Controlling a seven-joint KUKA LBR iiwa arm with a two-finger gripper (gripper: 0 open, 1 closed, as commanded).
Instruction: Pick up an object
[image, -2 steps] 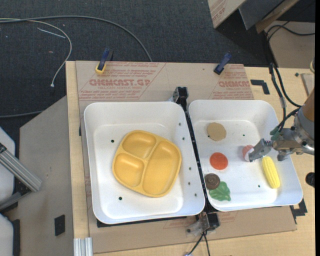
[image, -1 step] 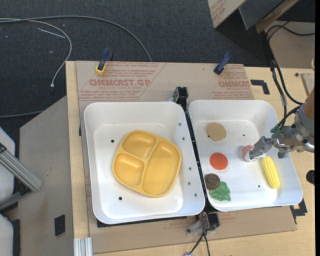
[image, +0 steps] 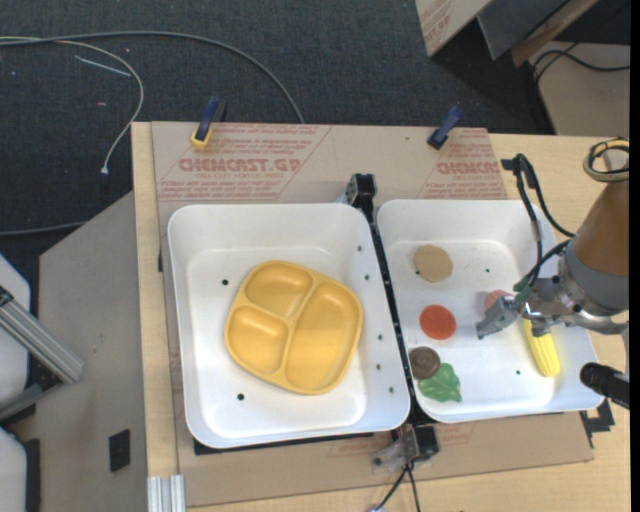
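Bins: two, white, side by side; left bin (image: 190, 300), right bin (image: 470, 220).
Left bin: one yellow tray (image: 292, 325), three compartments.
Right bin: five items; tan disc (image: 433, 263), red disc (image: 437, 322), brown piece (image: 424, 360), green piece (image: 441, 384), corn (image: 543, 350).
Corn: near right wall, long axis roughly front to back.
Gripper (image: 497, 318): low over right bin, beside red disc; open or closed, cannot tell.

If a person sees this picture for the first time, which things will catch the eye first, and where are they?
The big yellow divided plate fills the middle of the left bin. In the right bin lie small toy foods: a tan round piece, a red disc, a green piece and a yellow corn cob. The gripper reaches in from the right, near the red disc.
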